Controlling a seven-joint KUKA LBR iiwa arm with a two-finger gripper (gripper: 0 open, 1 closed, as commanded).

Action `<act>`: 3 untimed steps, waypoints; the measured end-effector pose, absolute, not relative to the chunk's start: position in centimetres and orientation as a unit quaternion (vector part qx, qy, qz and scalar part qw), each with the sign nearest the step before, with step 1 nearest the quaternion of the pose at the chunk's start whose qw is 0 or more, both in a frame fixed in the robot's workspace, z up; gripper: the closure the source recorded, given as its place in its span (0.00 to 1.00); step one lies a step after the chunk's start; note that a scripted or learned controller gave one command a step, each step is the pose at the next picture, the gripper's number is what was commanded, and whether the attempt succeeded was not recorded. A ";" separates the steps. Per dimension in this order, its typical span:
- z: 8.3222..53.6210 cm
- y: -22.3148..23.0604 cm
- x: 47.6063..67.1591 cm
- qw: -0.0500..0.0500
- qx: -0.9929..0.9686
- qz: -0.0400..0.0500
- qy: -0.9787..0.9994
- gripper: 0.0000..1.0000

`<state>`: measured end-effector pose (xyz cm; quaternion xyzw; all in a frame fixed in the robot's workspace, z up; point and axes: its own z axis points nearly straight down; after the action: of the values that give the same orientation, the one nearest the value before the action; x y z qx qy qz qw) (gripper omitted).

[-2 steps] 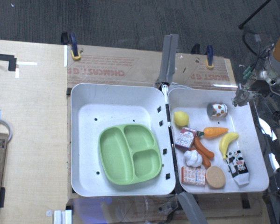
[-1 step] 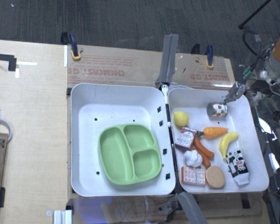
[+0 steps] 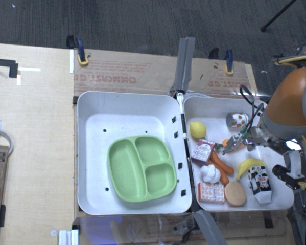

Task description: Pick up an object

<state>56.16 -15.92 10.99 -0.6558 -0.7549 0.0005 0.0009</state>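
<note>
The right bin [image 3: 279, 205] holds a yellow lemon [image 3: 197, 129], a small printed can [image 3: 237, 120], a red packet [image 3: 202, 150], an orange carrot [image 3: 222, 164], a white garlic bulb [image 3: 210, 173], a cracker pack [image 3: 210, 192], a round tan bun [image 3: 235, 194], a banana [image 3: 248, 166] and a black-and-white carton [image 3: 259, 182]. My gripper [image 3: 235, 143] hangs low in this bin, just below the can and right of the red packet. Its tip is beside the carrot's upper end, and whether they touch is unclear.
The left bin [image 3: 92, 116] contains a green divided plate [image 3: 141, 168]. A metal bar [image 3: 184, 64] runs between the bins at the back. The arm's orange band [image 3: 292, 96] looms over the right bin's far right corner. Clamps [image 3: 81, 54] hold cardboard behind the bins.
</note>
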 end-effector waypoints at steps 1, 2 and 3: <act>9.3 -16.6 61.8 -0.001 -0.644 0.000 -0.765 0.00; 10.2 -16.7 61.8 -0.001 -0.646 0.000 -0.764 1.00; 21.8 -6.1 61.2 0.000 -0.635 0.001 -0.772 1.00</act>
<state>61.19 -6.13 21.78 -0.6355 -0.7721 0.0007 0.0001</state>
